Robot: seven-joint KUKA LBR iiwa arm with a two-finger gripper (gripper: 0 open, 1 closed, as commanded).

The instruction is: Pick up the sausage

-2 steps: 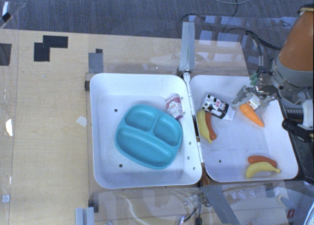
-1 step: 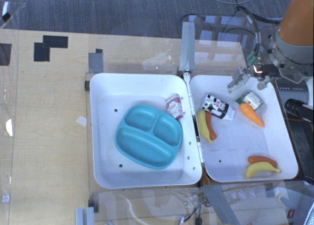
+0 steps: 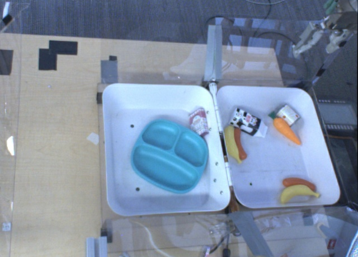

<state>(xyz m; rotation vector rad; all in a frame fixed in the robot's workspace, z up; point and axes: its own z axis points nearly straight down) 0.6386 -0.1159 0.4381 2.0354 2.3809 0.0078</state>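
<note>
Near the front edge of the right bin, 1 sausage lies against a banana, while another sausage and banana rest by the divider. Left bin holds a blue sectioned plate; the gripper hovers beyond the bins, its state impossible to tell.

Two bins side by side. Left bin — divided plate in the middle, small packet behind its right corner. Right bin — sausage against a banana at the left wall, carton behind them, carrot further right, second sausage touching second banana at front right.
</note>
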